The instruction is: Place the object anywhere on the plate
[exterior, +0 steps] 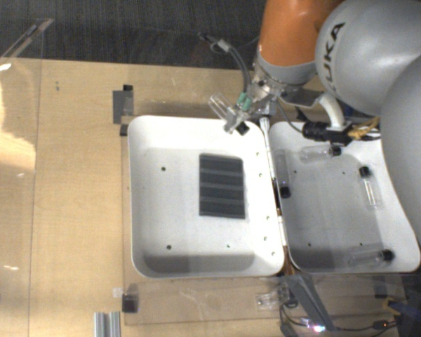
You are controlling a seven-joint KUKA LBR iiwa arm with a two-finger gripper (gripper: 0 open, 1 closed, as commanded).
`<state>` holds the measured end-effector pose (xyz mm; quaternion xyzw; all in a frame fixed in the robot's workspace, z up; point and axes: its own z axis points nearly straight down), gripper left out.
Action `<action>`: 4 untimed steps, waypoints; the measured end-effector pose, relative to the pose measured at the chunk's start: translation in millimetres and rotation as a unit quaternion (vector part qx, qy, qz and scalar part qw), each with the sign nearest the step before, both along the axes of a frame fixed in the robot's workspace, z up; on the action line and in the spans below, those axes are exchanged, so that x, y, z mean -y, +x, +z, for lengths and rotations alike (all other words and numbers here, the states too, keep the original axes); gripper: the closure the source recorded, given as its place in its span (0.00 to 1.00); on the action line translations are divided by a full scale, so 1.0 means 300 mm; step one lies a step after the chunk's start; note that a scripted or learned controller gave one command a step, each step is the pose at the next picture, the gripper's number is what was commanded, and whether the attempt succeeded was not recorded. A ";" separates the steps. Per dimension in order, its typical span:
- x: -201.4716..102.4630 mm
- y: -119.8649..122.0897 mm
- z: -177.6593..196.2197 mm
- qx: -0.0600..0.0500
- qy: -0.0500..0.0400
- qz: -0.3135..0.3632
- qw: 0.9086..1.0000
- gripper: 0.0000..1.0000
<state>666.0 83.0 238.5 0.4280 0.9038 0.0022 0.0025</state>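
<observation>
Jaws too blurred to read as wide or narrow, the gripper [236,118] hovers at the left bin's [147,188] far corner, the dark ribbed plate [222,186] bears nothing, and the object, seemingly among the clear pieces [369,188] in the right bin [323,223], looks yet unplaced.

Robot lab: KUKA arm [379,48], bench bins [147,188]

A pale wooden bench [56,188] meets dark carpeted floor [126,12] along its far edge.

Dark ribbed plate [222,186] (rectangular) flat, middle of left bin [149,188].
</observation>
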 end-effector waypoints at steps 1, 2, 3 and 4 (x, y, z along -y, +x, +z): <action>-0.239 -0.032 -0.023 -0.001 0.001 -0.204 0.979 1.00; -0.455 0.011 0.267 0.002 0.001 -0.016 1.000 1.00; -0.446 -0.022 0.184 -0.002 0.001 -0.222 0.975 1.00; -0.482 -0.006 -0.059 -0.002 0.001 -0.255 0.967 1.00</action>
